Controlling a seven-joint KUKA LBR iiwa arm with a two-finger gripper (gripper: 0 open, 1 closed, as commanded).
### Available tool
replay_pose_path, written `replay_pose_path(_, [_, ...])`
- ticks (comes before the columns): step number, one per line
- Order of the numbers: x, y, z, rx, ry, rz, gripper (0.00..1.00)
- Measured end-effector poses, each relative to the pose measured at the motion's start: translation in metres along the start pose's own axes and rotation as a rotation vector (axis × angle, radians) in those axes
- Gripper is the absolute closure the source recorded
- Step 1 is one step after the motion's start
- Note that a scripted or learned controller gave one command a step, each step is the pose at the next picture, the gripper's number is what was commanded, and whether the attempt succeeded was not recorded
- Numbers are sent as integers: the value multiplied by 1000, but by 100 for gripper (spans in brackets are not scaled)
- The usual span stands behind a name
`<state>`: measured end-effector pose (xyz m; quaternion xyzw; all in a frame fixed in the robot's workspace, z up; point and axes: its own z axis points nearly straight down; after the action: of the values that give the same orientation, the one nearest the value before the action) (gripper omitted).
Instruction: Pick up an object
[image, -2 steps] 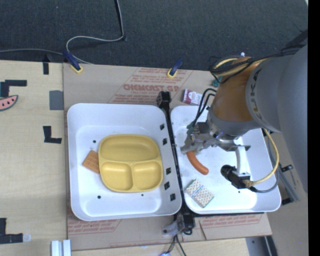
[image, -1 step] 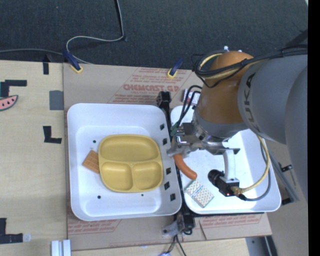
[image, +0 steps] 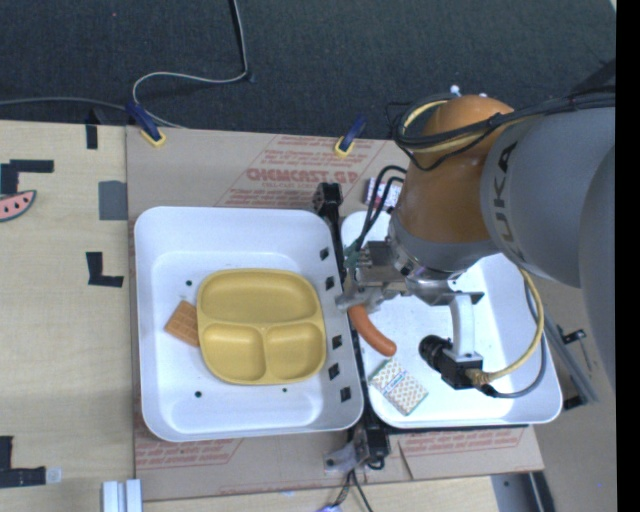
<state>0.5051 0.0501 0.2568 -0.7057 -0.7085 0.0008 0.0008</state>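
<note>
Gripper (image: 362, 290): over right bin's (image: 520, 405) left edge; finger state cannot be told | orange sausage-shaped object (image: 372, 332): just below gripper, near left wall; long axis diagonal toward lower right

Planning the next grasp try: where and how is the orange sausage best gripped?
Grip the sausage across its middle, coming straight down, fingers closing across its narrow width. It lies flat and diagonal in the right bin, near the left wall, so keep the fingers clear of that wall.
</note>
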Motion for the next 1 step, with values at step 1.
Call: replay_pose_path(1, [-10, -21, -12, -1, 0, 3, 100])
